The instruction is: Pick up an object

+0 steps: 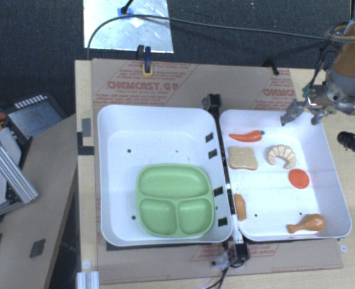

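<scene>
Overhead, we see two shallow white bins side by side on the bench. We find the gripper (302, 113) at about two o'clock in the view, hanging over the far right corner of the right bin (322, 161); its two fingers stand apart with nothing between them.

Below it, six toy foods lie in the right bin. A red chili pepper (246, 136) lies toward eleven o'clock of that bin, with a slice of bread (243, 158) just beside it on the near side. A croissant (282, 155) sits near the bin's middle, at three o'clock from the bread. A red disc (298, 178), perhaps a tomato slice, lies at about five o'clock from the croissant. A chicken drumstick (307, 224) rests at the bin's five o'clock corner, and a small orange piece (240, 206) lies against the left wall at about eight o'clock.

The left bin (123, 137) bears a green divided plate (175, 198), set toward its five o'clock side.
</scene>
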You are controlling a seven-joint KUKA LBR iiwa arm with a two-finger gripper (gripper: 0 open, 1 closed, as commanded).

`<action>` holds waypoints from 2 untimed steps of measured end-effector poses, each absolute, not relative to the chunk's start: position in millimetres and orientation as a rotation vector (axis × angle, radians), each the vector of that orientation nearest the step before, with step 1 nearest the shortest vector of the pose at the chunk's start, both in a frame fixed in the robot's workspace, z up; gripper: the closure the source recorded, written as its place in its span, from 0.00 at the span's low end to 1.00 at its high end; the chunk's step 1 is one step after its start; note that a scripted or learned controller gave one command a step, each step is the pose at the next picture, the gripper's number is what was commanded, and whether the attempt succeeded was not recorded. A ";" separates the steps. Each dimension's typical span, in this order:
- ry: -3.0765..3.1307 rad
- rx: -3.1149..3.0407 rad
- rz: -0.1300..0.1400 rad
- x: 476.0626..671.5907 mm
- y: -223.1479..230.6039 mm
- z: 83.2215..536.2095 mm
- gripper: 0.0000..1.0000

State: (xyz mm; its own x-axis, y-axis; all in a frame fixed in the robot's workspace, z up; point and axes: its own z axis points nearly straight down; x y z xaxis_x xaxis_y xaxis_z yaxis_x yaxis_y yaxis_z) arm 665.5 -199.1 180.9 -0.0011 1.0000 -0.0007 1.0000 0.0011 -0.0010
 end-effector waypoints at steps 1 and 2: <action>-2.226 -2.215 0.001 662.7 -188.7 130.6 0.00; -2.228 -2.215 0.001 663.0 -188.1 82.6 0.00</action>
